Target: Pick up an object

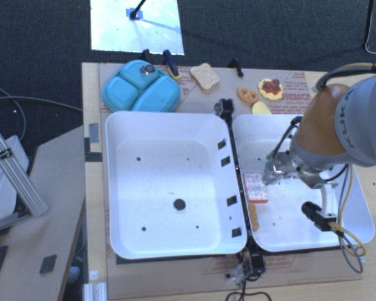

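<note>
A: Target location?
B: Small white packet with red print (256, 187) lies flat in the right bin (357, 215), close to its left wall. A thin tan stick (254, 216) lies just below it.
A: Hand?
B: Hand (274, 168) is low over the right bin, just up and right of the packet. Finger state: cannot tell.
A: Left bin?
B: Left bin (128, 140) holds one small dark disc (179, 204).
A: Counter behind the bins?
B: Blue divided tray (141, 87), toast slice (205, 76), pretzel (247, 95), small pizza (271, 88), a yellow piece (261, 108).
</note>
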`<state>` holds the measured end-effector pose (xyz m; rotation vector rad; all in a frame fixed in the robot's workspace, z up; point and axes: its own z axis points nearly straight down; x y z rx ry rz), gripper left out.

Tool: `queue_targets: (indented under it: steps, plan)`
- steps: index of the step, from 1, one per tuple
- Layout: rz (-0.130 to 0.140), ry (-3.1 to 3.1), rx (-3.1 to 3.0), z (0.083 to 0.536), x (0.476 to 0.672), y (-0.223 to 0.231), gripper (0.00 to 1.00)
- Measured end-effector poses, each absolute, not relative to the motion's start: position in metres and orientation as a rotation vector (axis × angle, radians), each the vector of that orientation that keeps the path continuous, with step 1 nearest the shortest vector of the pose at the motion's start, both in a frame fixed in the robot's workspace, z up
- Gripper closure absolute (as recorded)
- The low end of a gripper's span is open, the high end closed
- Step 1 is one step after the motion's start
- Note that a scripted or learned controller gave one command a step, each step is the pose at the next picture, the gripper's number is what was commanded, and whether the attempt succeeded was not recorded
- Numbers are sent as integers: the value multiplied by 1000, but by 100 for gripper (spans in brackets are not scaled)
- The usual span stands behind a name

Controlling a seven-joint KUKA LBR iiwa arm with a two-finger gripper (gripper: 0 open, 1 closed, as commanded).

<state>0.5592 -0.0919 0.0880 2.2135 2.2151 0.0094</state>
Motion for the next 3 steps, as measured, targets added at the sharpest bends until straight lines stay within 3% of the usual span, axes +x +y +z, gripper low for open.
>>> queue_targets:
  steps: [1, 3]
  plan:
    - [47, 2262, 2216, 139, 563, -16, 100]
    - [27, 2276, 2223, 138, 557, -18, 100]
